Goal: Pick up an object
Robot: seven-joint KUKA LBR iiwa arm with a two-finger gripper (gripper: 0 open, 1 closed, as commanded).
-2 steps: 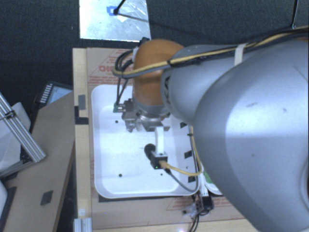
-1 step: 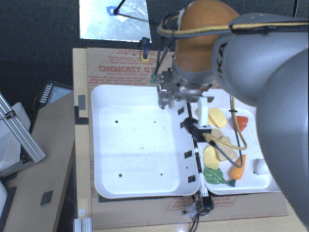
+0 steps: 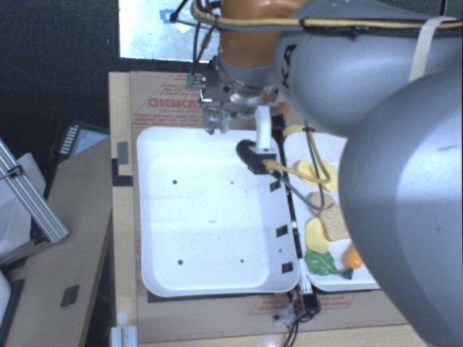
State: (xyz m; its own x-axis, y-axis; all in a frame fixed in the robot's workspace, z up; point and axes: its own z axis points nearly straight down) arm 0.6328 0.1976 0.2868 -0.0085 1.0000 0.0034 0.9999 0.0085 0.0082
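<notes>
My gripper (image 3: 217, 123) hangs over the far edge of the left white bin (image 3: 210, 223), under the orange-banded wrist. I see nothing held in it. The right white bin (image 3: 329, 144) is largely covered by the grey arm. In the part that shows lie a yellow curved piece (image 3: 318, 172), a tan textured block (image 3: 335, 223), a yellow rounded fruit (image 3: 315, 235), a green leafy item (image 3: 323, 264) and a small orange item (image 3: 352, 258). Another yellow bit (image 3: 294, 131) peeks out at that bin's far edge.
Both bins rest on a cardboard sheet (image 3: 163, 100) with red print. A metal rail frame (image 3: 29, 201) stands off the bench at the left. The divider between the bins (image 3: 291, 223) carries black clips.
</notes>
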